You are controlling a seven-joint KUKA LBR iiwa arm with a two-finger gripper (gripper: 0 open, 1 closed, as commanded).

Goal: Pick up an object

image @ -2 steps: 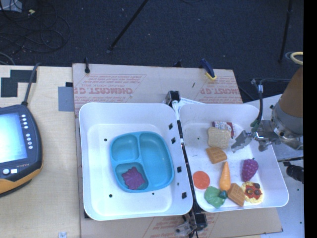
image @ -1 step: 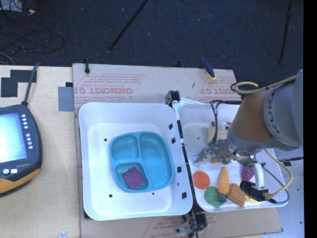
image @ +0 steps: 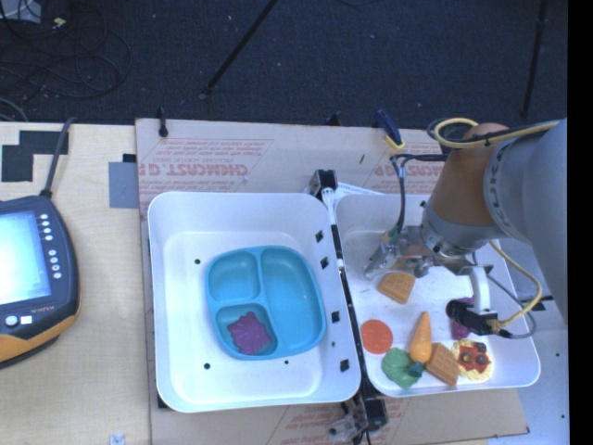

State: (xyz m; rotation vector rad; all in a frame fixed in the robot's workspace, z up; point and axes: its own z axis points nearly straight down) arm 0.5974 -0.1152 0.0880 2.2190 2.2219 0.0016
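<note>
My gripper (image: pixel 397 261) hangs low in the right bin (image: pixel 519 364), near its upper left part. Its fingers (image: pixel 376 263) stand open with nothing between them. Just below them lies a tan waffle-like piece (image: pixel 397 288), close to the fingertips but not gripped. Further toward the front of the bin lie a red disc (image: pixel 376 336), an orange carrot (image: pixel 422 336), a green vegetable (image: pixel 399 367), an orange-brown slice (image: pixel 443 365) and a pizza slice (image: pixel 473 360). A small purple item (image: pixel 460 329) shows beside the wrist.
The left bin (image: pixel 176 341) holds a blue divided plate (image: pixel 287 286) with a purple item (image: pixel 247 332) in its front left compartment. The wall between the bins (image: pixel 335 286) runs just left of my gripper. A handheld pendant (image: pixel 28 276) lies at the far left.
</note>
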